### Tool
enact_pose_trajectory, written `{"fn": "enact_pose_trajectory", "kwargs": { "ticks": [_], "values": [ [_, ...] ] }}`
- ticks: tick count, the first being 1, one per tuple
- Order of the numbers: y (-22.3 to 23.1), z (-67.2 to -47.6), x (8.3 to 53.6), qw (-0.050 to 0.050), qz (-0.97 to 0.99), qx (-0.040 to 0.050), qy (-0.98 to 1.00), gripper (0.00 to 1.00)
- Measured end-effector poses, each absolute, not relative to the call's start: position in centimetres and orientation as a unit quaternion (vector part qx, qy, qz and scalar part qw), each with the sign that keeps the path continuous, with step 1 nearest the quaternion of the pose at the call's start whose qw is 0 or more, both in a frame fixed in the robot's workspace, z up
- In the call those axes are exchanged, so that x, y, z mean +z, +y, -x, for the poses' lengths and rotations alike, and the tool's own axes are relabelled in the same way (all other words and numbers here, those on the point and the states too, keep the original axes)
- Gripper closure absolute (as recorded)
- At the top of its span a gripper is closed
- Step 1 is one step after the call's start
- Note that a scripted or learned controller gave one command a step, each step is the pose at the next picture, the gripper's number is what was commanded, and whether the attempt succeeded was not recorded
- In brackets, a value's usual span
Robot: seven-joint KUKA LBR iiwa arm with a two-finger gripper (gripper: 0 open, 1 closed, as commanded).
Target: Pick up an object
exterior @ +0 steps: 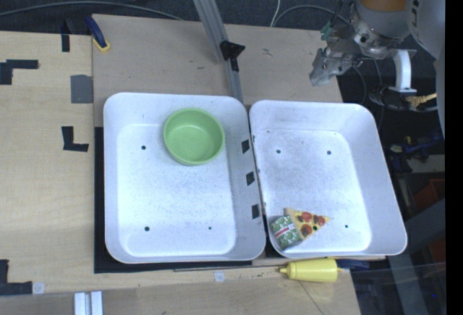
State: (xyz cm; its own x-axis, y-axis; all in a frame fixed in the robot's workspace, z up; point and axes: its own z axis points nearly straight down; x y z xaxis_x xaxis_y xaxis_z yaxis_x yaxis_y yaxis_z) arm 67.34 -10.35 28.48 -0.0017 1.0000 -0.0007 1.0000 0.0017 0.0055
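Sitting in left bin [123, 234]: green bowl [193, 136].

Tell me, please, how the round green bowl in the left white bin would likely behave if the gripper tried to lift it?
The round green bowl looks like rigid plastic, so probably light and stiff. Its smooth, curved wall may slip between fingers. Sitting upright on a wide base, it seems unlikely to tip, though a push could slide it across the left white bin.
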Motion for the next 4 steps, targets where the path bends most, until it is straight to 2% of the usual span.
{"fn": "enact_pose_trajectory", "kwargs": {
  "ticks": [1,4],
  "values": [
    [-6.8,-63.6,27.1,-0.001,-0.706,-0.0013,0.708,1.0],
    [7.1,-54.2,22.9,-0.002,-0.705,-0.002,0.709,1.0]
  ]
}}
